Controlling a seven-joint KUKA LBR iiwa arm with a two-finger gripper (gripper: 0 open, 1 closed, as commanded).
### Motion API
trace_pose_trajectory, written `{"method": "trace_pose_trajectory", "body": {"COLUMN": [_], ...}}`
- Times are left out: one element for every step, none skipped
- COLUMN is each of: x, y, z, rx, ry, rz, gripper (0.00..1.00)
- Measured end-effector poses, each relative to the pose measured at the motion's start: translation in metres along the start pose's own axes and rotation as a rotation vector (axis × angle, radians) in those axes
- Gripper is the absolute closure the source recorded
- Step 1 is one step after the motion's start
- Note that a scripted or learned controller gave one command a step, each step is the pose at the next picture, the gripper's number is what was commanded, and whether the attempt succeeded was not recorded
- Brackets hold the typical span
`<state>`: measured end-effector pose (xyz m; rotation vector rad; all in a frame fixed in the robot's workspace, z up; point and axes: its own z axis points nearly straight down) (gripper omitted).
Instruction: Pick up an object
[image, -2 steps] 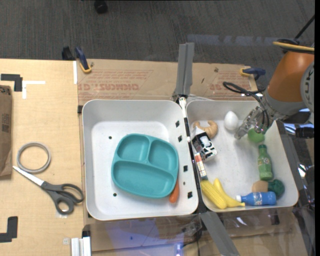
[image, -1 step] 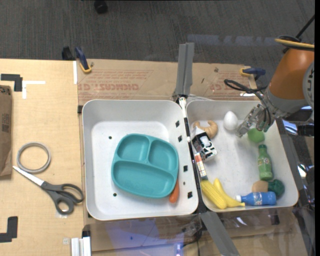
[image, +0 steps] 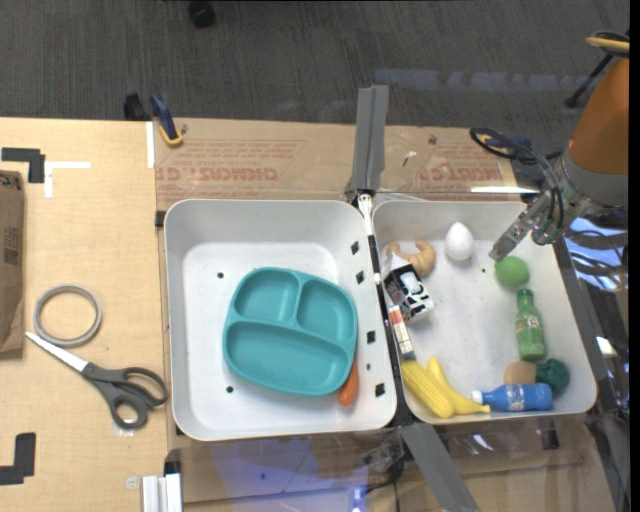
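One green bottle (image: 529, 326), upright in frame, cap toward top; one green ball (image: 512, 271) beside end effector (image: 510, 242), grip state unclear

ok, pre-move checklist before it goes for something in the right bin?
1. Gripper over the right white bin: ok, it sits at the bin's upper right, beside the small green ball.
2. Nothing carried yet: ok, no object shows at its tip.
3. Jaws open or shut: cannot tell, too small and blurred.
4. Nearest target free: ok, the green ball lies apart from the white egg and the green plastic bottle.
5. Wall clearance: not ok, the ball lies close to the bin's right wall.
6. Left white bin: ok, the teal divided plate and orange carrot lie away from the arm.
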<state>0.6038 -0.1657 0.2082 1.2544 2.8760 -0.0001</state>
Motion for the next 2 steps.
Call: {"method": "trace_pose_trajectory", "body": {"x": [0.052, 0.055], "y": [-0.009, 0.030], "z": [0.101, 0.116], "rx": [0.001, 0.001], "ry": [0.004, 0.002], "rz": [-0.193, 0.007], "gripper": [1.00, 1.00]}}
